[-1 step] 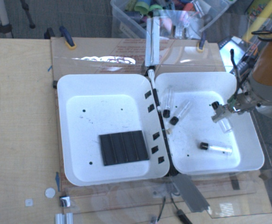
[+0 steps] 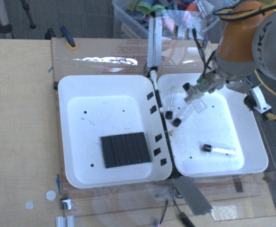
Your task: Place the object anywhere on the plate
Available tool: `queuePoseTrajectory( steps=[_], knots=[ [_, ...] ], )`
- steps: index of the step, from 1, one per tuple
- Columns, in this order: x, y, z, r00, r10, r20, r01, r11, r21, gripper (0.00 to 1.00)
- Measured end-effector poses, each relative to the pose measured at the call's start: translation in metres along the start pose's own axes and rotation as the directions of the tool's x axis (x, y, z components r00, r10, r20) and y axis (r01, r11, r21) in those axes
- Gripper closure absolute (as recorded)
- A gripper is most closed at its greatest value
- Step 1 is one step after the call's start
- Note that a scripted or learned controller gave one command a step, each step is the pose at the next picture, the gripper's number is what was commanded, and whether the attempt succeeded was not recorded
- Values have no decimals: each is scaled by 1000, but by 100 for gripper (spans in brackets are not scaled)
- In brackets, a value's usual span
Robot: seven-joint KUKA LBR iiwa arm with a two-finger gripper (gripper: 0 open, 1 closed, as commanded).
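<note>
I see the clear black-capped tube (image 2: pixel 218 150) lying right of the dark ribbed rectangular plate (image 2: pixel 126 149), unplaced; I cannot tell the hand's (image 2: pixel 194 94) state.

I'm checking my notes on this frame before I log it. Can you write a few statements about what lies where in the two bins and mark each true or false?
1. The dark ridged plate lies in the left bin. True.
2. The white marker with a black cap lies on the plate. False: it lies on the floor of the right bin, apart from the plate.
3. The gripper is over the right bin. True.
4. The gripper is directly above the marker. False: it is over the far part of the bin, while the marker lies near the front.
5. The plate stands on edge against the bin wall. False: it lies flat.
</note>
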State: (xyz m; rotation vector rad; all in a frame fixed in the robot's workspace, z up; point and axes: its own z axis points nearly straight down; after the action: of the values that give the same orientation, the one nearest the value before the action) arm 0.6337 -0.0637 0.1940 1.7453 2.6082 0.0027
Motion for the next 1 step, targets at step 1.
queuePoseTrajectory(
  steps=[1],
  knots=[
    [54, 31, 9, 948, -317, -3, 317, 948, 2, 100]
  ],
)
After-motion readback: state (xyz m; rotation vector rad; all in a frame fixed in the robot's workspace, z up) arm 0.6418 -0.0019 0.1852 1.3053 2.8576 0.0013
